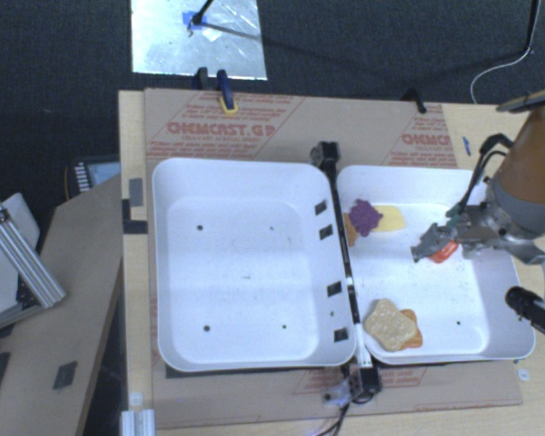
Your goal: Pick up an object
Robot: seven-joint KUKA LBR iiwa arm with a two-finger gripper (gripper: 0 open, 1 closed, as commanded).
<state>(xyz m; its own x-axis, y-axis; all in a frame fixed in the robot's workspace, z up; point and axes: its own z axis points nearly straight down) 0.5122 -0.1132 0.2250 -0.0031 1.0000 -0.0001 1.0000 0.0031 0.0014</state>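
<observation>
My gripper (pixel 433 245) hangs over the middle of the right bin (pixel 500 339), reaching in from the right. It is shut on a small red-orange object (pixel 446 252), which shows between and just under the grey fingers. A purple object (pixel 364 216) lies on a yellow flat piece (pixel 391 218) at the bin's back left. A tan toast-shaped piece (pixel 391 325) rests near the bin's front left corner.
The left bin (pixel 245 266) lies beside the right one, with a black divider rail (pixel 341 252) and clips between them. Both sit on a cardboard sheet (pixel 254 121). A foil-like square (pixel 198 25) lies on the dark floor behind.
</observation>
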